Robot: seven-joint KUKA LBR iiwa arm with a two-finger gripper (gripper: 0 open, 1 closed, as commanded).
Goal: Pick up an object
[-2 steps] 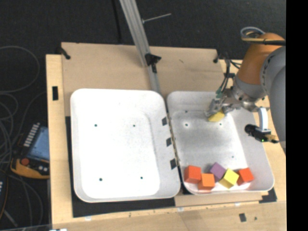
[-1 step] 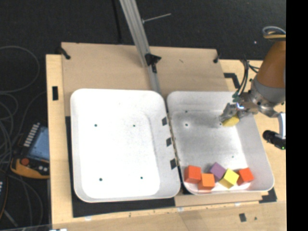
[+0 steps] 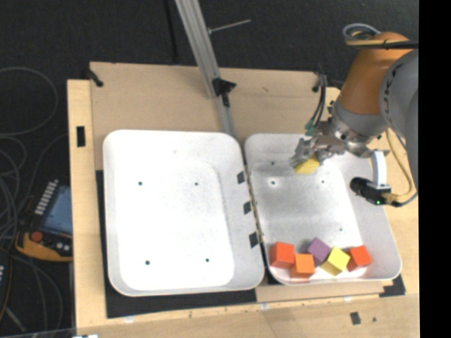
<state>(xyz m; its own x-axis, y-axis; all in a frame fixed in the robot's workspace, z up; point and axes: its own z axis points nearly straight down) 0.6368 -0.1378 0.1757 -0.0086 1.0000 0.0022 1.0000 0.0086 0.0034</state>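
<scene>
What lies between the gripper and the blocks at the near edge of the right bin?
Bare white floor of the right bin, between the gripper and the blocks, in the camera view.

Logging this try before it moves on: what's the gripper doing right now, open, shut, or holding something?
Gripper: shut on the yellow block, held above the right bin.

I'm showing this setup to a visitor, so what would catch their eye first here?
First, the grey and orange arm reaching in from the right, its gripper above the right bin's far end with a yellow block at its tip. Next, the cluster of orange, purple and yellow blocks along that bin's near edge.
</scene>
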